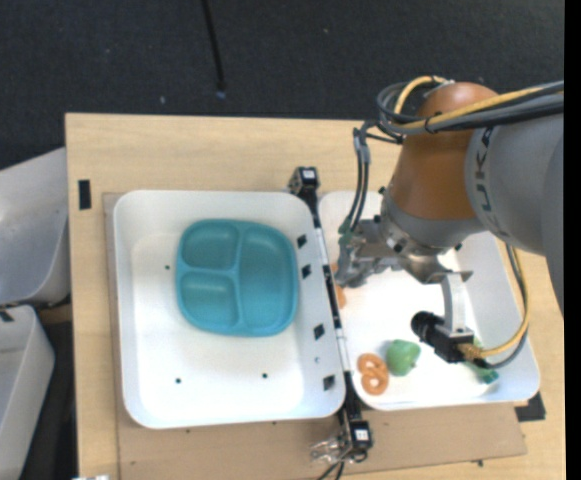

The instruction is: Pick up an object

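Because any object will do, I take the green piece point(403, 356) and the orange pretzel-shaped piece point(374, 373) as my candidates; they lie just beside each other near the front edge of the right bin point(490, 383), the orange one toward the divider between the bins. A small orange scrap point(341, 295) also shows at that bin's left wall. My gripper point(355, 265) hangs low over the right bin's left side, close to the divider, under my orange wrist band point(438, 163). From it, the green and orange pieces lie toward the front of the bench and a little to the view's right, so I judge the coming move to be a short shift forward along the divider before descending. Neither piece shows a clear long axis. Whether my gripper is spread or pressed together I cannot tell; the wrist hides it. The left bin point(150, 388) holds a teal divided plate point(238, 276), lying flat with its three compartments bare.
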`<act>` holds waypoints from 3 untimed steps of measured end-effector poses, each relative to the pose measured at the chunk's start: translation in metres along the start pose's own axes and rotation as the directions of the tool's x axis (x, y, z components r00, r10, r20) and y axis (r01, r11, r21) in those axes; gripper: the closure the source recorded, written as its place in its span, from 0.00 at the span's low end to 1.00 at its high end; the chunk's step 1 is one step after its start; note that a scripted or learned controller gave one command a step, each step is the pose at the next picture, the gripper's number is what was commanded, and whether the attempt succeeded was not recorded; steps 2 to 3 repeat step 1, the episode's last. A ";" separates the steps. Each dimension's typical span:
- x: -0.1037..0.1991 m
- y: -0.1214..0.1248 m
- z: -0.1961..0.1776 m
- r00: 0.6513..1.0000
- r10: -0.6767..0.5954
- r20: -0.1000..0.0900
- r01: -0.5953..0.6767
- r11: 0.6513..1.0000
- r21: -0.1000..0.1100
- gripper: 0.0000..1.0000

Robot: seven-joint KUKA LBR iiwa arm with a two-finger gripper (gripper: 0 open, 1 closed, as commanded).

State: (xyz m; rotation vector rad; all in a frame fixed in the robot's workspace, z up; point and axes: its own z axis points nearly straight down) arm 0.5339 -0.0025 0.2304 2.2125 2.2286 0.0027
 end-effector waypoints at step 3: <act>0.049 0.000 0.007 1.000 0.001 0.000 -0.001 1.000 0.004 1.00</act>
